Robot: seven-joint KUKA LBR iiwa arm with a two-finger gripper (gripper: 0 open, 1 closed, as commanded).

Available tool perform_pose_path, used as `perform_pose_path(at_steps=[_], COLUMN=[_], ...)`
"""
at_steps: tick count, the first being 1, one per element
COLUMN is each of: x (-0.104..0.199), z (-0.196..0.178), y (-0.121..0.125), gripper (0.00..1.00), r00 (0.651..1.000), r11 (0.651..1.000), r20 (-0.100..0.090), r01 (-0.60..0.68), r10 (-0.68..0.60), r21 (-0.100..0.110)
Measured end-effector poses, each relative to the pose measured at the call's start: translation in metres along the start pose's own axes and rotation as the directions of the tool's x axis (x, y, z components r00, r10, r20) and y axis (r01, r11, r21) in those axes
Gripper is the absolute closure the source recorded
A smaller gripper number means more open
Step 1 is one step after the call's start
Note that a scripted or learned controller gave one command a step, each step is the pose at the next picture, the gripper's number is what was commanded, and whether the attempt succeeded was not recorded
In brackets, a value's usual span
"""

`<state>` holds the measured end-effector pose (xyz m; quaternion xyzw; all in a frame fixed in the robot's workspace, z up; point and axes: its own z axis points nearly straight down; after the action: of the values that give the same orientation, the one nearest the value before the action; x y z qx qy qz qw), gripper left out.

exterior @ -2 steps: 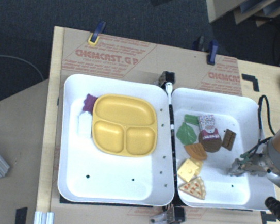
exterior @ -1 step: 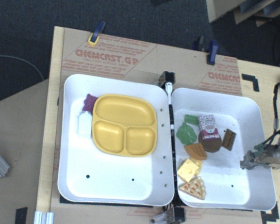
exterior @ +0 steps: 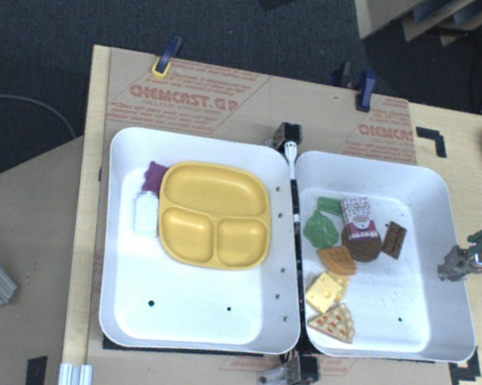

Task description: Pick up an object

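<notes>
The chocolate bar [exterior: 394,240], long axis twelve-to-six, lies at nine o'clock from the gripper [exterior: 456,264], whose grip state I cannot tell.

Gripper [exterior: 456,264] at the right bin's rim [exterior: 447,229], small and blurred, fingers unreadable, arm cut off by the right edge, purple thing [exterior: 154,176] and white bottle [exterior: 144,213] partly hidden behind the yellow tray [exterior: 215,215], small carton [exterior: 356,210] with print too small to read
</notes>
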<state>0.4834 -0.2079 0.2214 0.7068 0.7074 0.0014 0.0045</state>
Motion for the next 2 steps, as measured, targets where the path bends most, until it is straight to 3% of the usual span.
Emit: perform_pose_path(at_steps=[1, 2], x=[0.0, 0.059], z=[-0.004, -0.013], y=[0.001, 0.003], gripper=[1.0, 1.0], r00=[1.0, 1.0], r11=[1.0, 1.0], r20=[-0.002, -0.008], r01=[0.0, 0.006], r10=[0.0, -0.006], r21=[0.005, 0.009])
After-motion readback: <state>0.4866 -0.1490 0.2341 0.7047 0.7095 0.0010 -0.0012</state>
